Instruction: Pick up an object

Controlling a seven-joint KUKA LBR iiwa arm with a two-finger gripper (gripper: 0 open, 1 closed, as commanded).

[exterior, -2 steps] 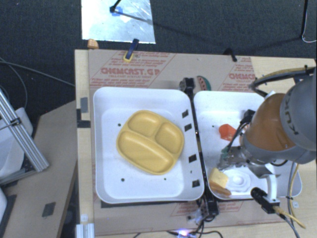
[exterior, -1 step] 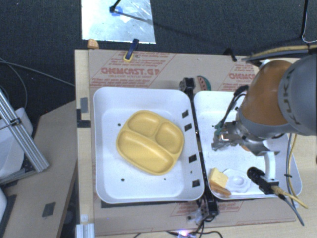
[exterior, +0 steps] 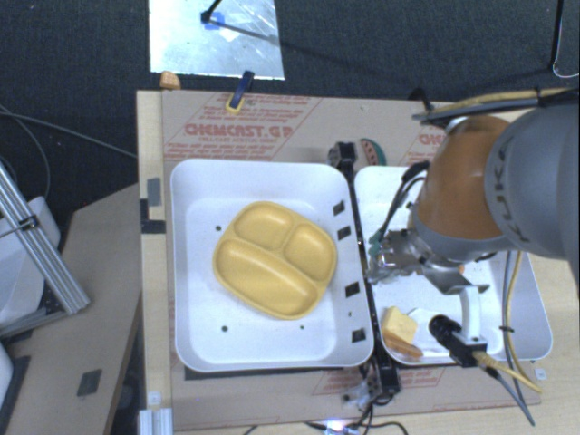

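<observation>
Dark carpet surrounds a counter (exterior: 240,130) topped with a sheet of brown card printed in red, and two white bins sit on it side by side. Two things could be picked up. One is a yellow plate (exterior: 275,259) with three compartments. It lies flat in the middle of the left bin (exterior: 195,243), turned at a slant and clear of every wall. The other is a small pale yellow block (exterior: 400,323) with a browner underside. It sits in the right bin (exterior: 535,324), in the near left corner, close to the wall shared by the two bins.

The grey arm (exterior: 535,179) with its orange band (exterior: 458,184) reaches in from the right and covers much of the right bin. Its metal end hangs over the left part of that bin, just beside the shared wall. It is farther back than the block and apart from it. The jaws are lost among the metal parts and cables (too tangled to read), so I cannot tell whether they are wide or narrow, and nothing can be seen between them.

Small black clips (exterior: 345,234) line the shared wall. At the far edge of the card lies a small blue and yellow thing (exterior: 240,91). Beyond it, a shiny sheet (exterior: 217,25) lies on the carpet.
</observation>
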